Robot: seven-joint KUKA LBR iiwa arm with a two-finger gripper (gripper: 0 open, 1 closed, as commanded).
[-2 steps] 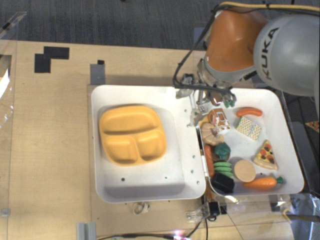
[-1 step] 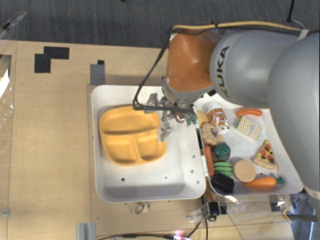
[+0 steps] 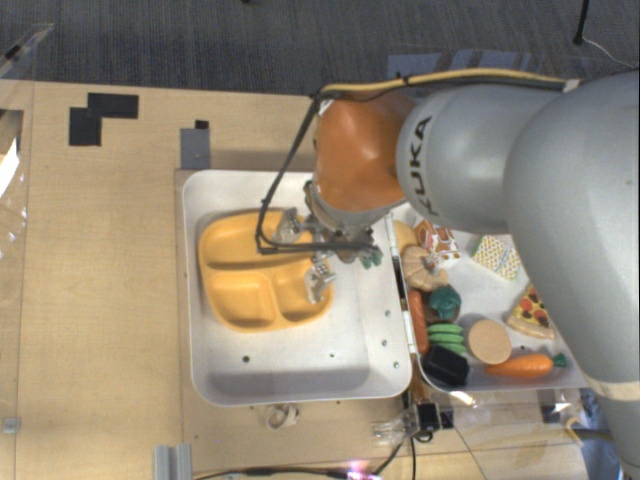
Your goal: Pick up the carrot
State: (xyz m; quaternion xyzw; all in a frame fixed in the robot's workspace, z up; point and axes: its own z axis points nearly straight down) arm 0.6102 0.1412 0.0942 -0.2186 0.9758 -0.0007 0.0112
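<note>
The carrot is orange with a pointed end and lies along the front edge of the right bin, to the right of a tan round disc. My gripper hangs over the left bin, above the right part of a yellow divided plate. It is far to the left of the carrot and apart from it. The arm's orange band and grey body cover the back of the right bin.
The right bin is crowded: a pizza slice, a checked cracker, a bread piece, green toys, a black item and a reddish sausage. A black cable loops over the plate.
</note>
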